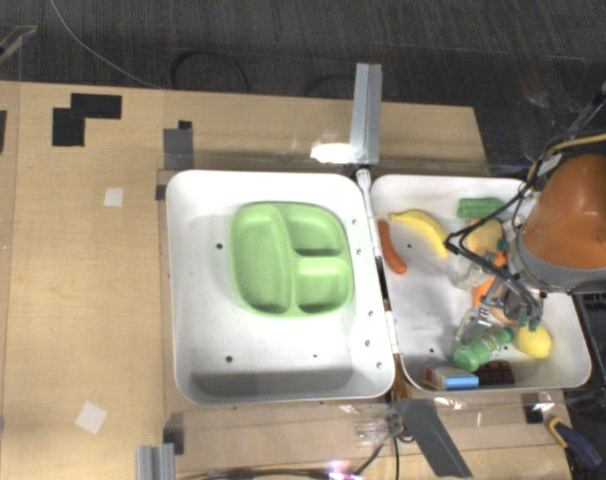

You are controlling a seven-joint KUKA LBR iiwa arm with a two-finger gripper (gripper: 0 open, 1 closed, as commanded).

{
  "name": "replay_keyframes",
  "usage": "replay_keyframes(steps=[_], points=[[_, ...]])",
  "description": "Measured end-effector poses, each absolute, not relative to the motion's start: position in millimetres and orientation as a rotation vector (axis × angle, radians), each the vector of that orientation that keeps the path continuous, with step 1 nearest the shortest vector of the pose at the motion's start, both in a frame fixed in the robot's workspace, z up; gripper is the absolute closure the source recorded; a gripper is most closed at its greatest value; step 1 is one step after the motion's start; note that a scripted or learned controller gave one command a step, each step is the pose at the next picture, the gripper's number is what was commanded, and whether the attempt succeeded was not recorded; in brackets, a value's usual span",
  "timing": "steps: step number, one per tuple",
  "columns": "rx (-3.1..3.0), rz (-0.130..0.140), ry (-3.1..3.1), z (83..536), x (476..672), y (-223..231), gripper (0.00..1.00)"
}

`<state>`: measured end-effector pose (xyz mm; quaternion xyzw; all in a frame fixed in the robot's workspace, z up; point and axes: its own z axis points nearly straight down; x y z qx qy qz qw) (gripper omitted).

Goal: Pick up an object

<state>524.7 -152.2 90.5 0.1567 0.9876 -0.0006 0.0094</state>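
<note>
Gripper low in right bin, grip state impossible to tell amid clutter; just below, green bottle-like object, yellow lemon beside; farther off, banana, orange piece; beyond, green divided tray in left bin

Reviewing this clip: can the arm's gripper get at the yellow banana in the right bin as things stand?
Probably yes. The yellow banana lies uncovered on the right white bin floor, with only the orange carrot-like piece beside it. The gripper is lower in the same bin, among other items.
</note>
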Motion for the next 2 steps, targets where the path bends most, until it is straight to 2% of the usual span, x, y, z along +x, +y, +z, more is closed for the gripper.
replay_keyframes(steps=[1, 2], points=[[0.454, 0.006, 3.094, 88.7, 619.3, -101.4, 0.00], [0.259, 0.000, 3.116, 90.3, 563.2, -112.3, 0.00]])
